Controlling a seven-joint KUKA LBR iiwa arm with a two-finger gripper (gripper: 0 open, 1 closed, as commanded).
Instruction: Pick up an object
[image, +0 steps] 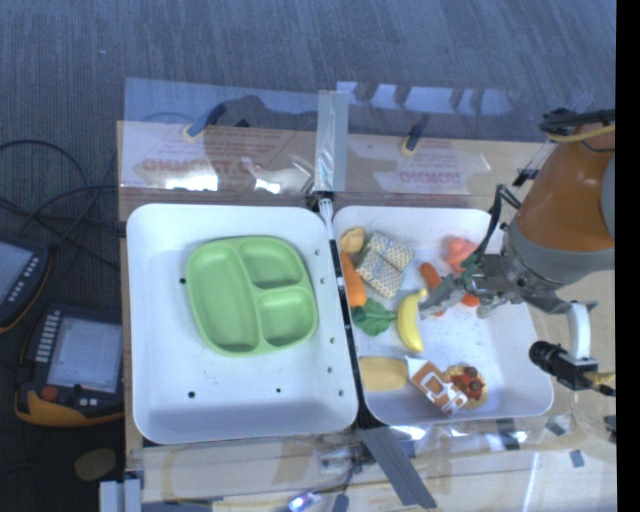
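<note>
Left bin (150, 330): green divided plate (252, 293) | Right bin (520, 395): banana (409, 322), carrot (352, 283), checkered packet (382, 265), pizza slice (448, 384), yellow bun (383, 374), crowded together | Gripper (440, 297): low over the bin, just right of the banana; whether spread or pinching, cannot tell | Arm (560, 215) covers the bin's right edge.

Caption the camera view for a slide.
Arm's gripper poised over the right bin of toy foods beside a banana; green divided plate in left bin.
</note>
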